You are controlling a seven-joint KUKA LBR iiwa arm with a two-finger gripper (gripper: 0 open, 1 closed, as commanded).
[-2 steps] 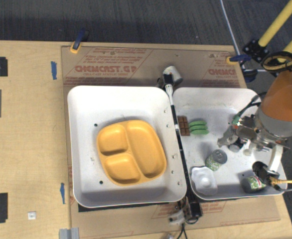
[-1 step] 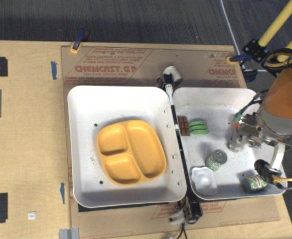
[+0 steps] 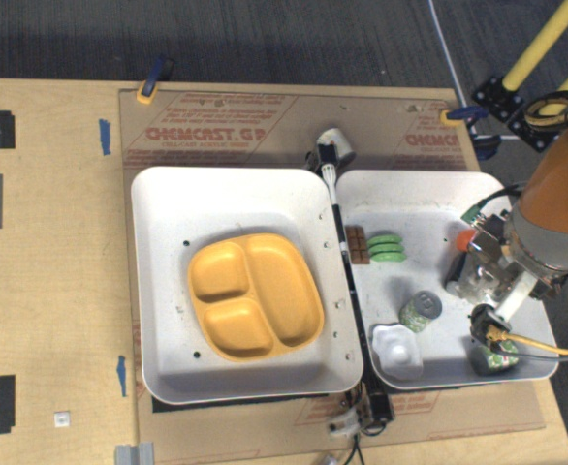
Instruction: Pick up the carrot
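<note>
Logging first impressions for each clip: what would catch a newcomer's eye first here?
The yellow divided plate dominates, sitting in the middle of the left bin. Next comes the grey arm with its orange band, reaching in from the right over the right bin. That bin holds small items: a green ridged piece beside a brown block, and a small round can.

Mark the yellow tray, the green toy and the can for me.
Yellow tray (image 3: 255, 294), camera view: ridge where its compartments meet, in the left bin.
Green toy (image 3: 386, 249), camera view: middle of its ribbed top, right bin.
Can (image 3: 422, 308), camera view: its round end, right bin.
</note>
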